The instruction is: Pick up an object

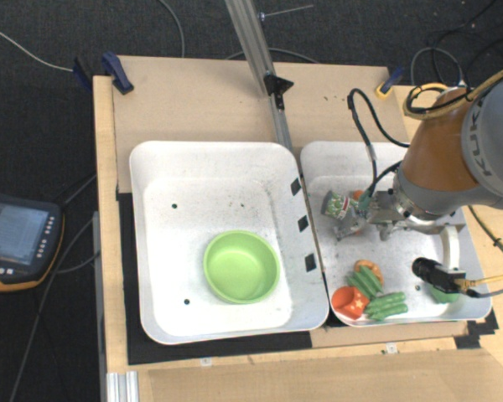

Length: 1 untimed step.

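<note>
one crumpled green packet (pixel 339 204) in right bin (pixel 453 308), touching fingers (pixel 365 224), grip state unclear

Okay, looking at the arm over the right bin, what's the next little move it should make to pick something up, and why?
Probably lower straight down and close on the small green and white packet. The gripper sits right beside it in the right bin, and nothing shows between its fingers. The vegetable pile lies farther off near the front edge, and the green bowl is in the other bin.
</note>
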Tool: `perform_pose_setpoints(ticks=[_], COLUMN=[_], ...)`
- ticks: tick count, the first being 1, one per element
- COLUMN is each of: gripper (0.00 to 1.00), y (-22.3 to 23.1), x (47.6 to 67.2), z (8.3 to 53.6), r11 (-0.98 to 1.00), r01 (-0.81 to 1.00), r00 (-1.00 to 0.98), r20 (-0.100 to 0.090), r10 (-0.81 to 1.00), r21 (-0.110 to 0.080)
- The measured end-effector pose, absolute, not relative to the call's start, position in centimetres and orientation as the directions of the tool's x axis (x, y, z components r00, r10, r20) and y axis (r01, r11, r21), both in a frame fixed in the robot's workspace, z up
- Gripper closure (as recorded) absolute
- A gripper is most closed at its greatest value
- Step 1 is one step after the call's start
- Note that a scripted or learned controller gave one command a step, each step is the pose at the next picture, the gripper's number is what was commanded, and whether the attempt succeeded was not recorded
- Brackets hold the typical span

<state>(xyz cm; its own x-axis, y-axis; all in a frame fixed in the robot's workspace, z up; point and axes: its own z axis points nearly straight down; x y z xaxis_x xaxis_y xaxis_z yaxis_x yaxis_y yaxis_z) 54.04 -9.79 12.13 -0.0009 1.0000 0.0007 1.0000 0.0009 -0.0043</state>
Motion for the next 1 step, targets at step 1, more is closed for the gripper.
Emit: perform_pose_setpoints(ticks=[1], gripper=[1.00], y=[-9.82], x=[54.18], z=[13.44], r11=[0.001], r01=[1.000], r00=[-0.001], r20=[0.000], r10=[1.000], r21=[0.001])
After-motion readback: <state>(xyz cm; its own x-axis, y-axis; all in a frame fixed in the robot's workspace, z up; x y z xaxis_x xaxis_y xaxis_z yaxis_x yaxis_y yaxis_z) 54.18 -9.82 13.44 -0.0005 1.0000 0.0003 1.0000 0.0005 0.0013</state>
